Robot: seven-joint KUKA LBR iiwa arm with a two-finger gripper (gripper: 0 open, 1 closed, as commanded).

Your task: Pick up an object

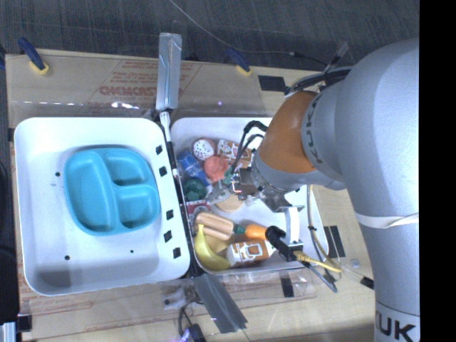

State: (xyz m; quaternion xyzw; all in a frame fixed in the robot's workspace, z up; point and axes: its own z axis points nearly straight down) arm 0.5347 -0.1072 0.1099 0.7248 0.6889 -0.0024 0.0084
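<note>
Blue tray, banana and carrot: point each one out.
Blue tray (pixel 110 189), camera view, on the ridge between its compartments.
Banana (pixel 204 253), camera view, on the middle of its curved yellow body.
Carrot (pixel 254 230), camera view, on its orange body.

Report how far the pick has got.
Done: the arm has reached over the right bin. In hand: the gripper sits low among the toys, beside the pink ball. Left: nothing looks lifted; the banana lies in the bin.

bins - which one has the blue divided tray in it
The left bin holds the blue tray; the right bin holds toy food instead, like the banana.
</note>
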